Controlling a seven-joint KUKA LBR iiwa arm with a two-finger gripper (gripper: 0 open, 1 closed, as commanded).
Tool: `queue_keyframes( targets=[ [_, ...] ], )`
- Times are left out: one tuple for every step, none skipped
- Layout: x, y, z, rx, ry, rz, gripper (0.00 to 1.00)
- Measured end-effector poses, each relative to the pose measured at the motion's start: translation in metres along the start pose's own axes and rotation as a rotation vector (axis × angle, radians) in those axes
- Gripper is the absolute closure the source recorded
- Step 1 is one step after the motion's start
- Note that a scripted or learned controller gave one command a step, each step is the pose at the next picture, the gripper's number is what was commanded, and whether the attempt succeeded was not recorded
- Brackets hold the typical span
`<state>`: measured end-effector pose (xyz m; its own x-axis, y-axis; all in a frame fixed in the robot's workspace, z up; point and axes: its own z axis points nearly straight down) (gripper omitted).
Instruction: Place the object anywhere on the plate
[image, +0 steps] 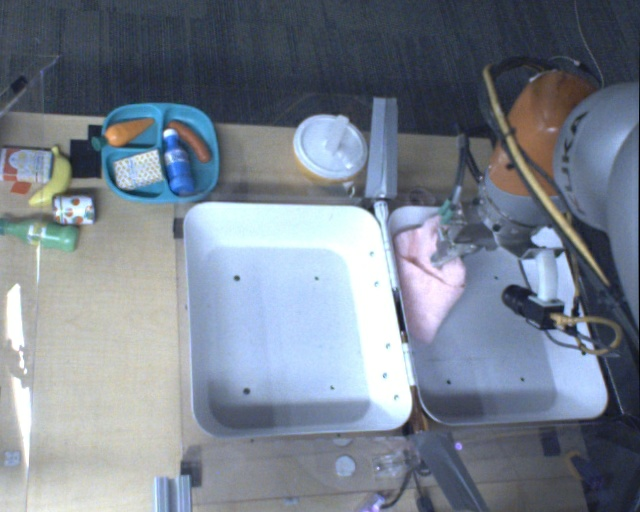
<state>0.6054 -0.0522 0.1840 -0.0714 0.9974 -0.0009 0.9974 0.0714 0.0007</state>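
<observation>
The gripper (452, 240) presses into a pink cloth (428, 280) at the right bin's (520, 395) upper left; I cannot tell how it stands. The arm (590, 130) is cut off at right. Labels on the items beside the blue divided plate (205, 135) are unreadable.

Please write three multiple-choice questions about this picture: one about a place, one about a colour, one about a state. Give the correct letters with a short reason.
1. Where does the pink cloth lie?
A. left bin
B. right bin
C. wooden bench

2. What colour is the divided plate?
A. blue
B. red
C. white

3. Where is the gripper?
A. above the plate
B. over the left bin
C. at the cloth's upper end

Answers:
1 B, the cloth lies against the right bin's left wall.
2 A, its rim is blue.
3 C, it meets the cloth there.
</observation>
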Motion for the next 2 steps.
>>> queue_keyframes(
  targets=[
    [0.001,0.001,-0.041,-0.003,0.0,-0.01,1.0],
    [0.059,0.017,-0.036,-0.003,0.0,-0.413,1.0]
  ],
)
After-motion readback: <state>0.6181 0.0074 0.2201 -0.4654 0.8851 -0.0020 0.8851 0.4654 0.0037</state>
